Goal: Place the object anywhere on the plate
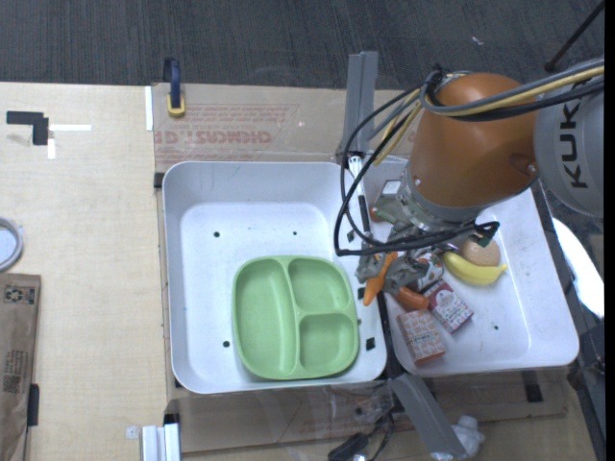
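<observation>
Right now the arm (480,133) is hanging over the right bin (538,353), its orange band hiding the gripper (408,257) at centre right of the frame, so I cannot tell what state the claw is in. Under it a small heap is lying: a carrot (377,279) leaning on the wall between the bins, a banana (473,269), a small box (421,336) and a packet (450,307). Which one is the object I cannot say. All are looking light; the carrot and banana seem stiff and smooth, best taken across the middle. The plate (296,317) is sitting lower centre in the left bin (192,257), with open floor around it; only the shared wall is needing clearance.
</observation>
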Tool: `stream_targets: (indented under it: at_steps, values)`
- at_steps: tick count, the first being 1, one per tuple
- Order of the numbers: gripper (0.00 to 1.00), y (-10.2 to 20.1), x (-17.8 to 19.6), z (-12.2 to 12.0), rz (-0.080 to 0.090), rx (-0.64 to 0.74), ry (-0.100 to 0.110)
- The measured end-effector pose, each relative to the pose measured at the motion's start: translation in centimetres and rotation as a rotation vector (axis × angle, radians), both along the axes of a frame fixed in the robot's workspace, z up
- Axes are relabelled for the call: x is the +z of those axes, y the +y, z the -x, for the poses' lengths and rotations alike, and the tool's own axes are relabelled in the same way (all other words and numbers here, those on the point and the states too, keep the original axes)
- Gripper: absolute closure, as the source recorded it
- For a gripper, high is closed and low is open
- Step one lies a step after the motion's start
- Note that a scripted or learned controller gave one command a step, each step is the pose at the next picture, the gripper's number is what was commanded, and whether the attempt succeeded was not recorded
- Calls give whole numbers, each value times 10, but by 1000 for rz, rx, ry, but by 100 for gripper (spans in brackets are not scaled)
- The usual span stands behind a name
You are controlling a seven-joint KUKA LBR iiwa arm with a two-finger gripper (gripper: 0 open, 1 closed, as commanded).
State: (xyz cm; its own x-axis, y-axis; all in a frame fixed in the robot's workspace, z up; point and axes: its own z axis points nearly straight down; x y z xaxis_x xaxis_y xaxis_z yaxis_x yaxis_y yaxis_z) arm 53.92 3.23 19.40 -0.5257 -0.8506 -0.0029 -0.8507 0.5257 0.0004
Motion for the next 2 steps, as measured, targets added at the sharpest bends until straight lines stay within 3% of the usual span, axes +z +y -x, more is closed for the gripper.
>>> stream_targets:
  at_steps: [1,2]
  values:
    - [0,0,0,0,0,0,0]
    - [100,1,9,-1,-2,-2,-3]
